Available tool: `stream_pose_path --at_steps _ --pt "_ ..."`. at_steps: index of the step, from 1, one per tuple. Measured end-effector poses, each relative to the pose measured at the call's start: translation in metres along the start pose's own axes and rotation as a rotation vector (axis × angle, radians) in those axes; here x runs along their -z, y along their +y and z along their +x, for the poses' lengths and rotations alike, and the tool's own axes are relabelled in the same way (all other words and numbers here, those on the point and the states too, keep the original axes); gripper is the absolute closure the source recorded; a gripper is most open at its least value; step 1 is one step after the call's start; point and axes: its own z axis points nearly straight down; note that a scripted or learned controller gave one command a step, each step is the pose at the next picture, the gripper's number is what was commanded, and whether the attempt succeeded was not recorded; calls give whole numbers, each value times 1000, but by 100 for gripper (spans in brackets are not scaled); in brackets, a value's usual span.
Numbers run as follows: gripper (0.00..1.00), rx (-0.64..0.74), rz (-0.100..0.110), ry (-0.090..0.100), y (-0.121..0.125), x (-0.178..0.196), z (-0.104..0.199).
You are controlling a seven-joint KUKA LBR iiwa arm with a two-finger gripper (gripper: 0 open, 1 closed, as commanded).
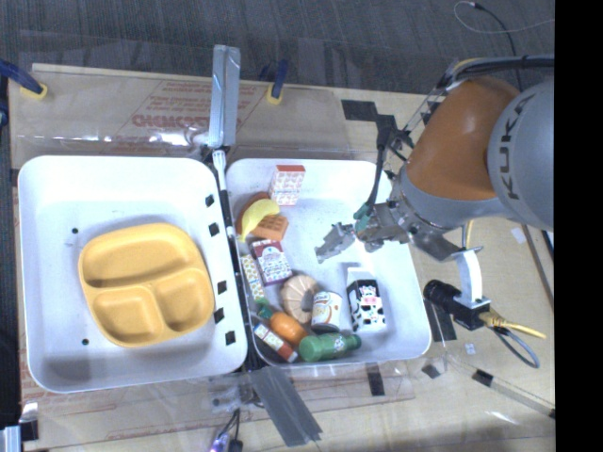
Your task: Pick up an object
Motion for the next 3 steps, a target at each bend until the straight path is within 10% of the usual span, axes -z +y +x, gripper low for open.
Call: stream_pose_path --at_steps 2,3 --pt "0 75 0 1 -25 -128 -78" --pt "0 -126 1 0 -37 -80 -44"
